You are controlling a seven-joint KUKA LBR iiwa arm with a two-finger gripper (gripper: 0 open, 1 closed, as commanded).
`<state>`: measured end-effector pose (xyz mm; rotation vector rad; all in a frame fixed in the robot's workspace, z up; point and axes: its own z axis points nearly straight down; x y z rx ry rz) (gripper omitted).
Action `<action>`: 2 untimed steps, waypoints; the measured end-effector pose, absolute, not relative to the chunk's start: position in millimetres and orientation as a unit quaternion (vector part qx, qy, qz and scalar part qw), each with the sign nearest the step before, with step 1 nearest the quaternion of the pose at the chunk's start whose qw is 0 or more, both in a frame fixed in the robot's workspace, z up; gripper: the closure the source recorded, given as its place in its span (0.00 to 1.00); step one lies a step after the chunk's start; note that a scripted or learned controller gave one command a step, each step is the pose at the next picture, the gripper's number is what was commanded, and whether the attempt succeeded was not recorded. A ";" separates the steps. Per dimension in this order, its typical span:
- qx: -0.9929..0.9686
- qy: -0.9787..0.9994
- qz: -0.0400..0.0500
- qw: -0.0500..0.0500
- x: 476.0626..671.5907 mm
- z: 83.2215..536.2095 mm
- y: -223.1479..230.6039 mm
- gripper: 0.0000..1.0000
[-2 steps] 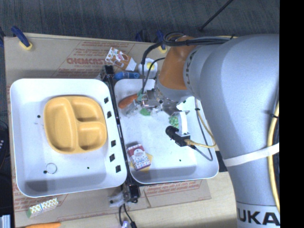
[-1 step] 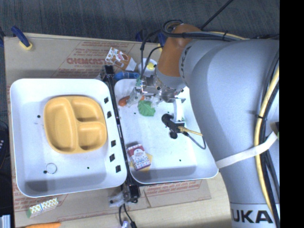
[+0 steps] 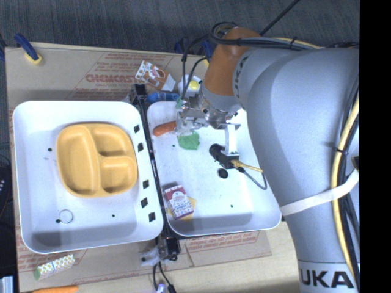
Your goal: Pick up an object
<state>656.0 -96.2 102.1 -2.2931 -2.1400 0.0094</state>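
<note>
Here the hand [image 3: 185,122] hangs just above the green object [image 3: 189,141].

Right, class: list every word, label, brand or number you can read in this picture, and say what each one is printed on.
"UKA" in white letters, cut off at the left, on the arm's base.
"CHEMCAS...", red print, only partly legible, on the cardboard sheet under the bins.
Smaller red print on that cardboard: too blurred to read.
Red-and-white packet in the right bin: label too small to read.
Packet above the bins: unreadable.

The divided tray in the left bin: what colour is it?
Yellow tray, seen in the camera view.
</note>
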 end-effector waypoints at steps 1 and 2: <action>-0.731 -0.682 0.003 0.003 656.0 102.0 -96.0 0.00; -0.773 -0.635 0.003 0.002 650.2 93.1 -92.2 0.00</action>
